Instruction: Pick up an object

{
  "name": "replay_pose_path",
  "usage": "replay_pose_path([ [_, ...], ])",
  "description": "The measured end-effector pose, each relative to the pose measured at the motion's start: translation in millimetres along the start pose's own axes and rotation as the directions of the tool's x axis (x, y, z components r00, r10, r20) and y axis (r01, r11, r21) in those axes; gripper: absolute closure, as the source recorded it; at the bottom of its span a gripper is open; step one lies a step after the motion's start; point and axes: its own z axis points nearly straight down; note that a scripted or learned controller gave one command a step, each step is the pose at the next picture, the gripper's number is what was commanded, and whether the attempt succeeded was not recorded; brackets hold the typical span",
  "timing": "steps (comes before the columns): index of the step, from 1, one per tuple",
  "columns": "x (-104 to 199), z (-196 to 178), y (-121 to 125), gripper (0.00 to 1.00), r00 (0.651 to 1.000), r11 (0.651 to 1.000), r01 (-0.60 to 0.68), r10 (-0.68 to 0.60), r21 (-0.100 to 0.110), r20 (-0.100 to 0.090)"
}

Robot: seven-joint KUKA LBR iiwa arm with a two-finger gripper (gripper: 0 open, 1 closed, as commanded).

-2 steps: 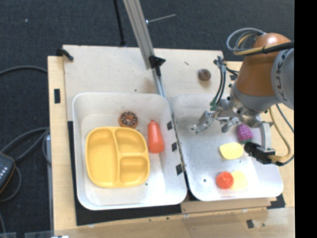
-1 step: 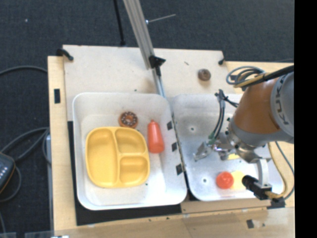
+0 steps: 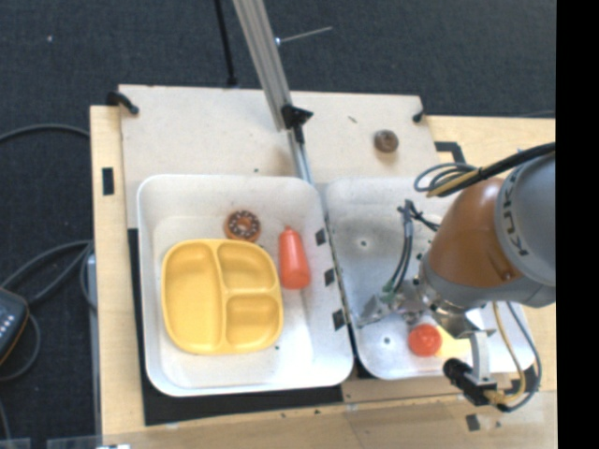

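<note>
A small red-orange ball (image 3: 424, 340) lies near the front of the right bin (image 3: 365, 223). My gripper (image 3: 397, 311) hangs low over that bin, just up and left of the ball, under the orange wrist band (image 3: 468, 241). The wrist covers most of the gripper from above, and nothing shows between its tips. In the left bin (image 3: 187, 199) lie a yellow divided plate (image 3: 223, 296), a chocolate donut (image 3: 242, 224) and a red-orange carrot-shaped toy (image 3: 294, 258).
The arm's body and cables fill the right half of the right bin. A slanted metal pole (image 3: 267, 54) rises from the bench behind the bins. A small brown disc (image 3: 386, 140) sits on the board at the back right.
</note>
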Motion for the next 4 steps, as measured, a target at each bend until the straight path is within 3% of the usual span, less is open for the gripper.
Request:
replay_pose_path([
  [3,1,-3,2,0.00,1.000,1.000,-0.001,0.001,-0.006,0.000],
  [4,69,-107,27,0.00,1.000,1.000,0.010,-0.010,-0.010,-0.003],
])
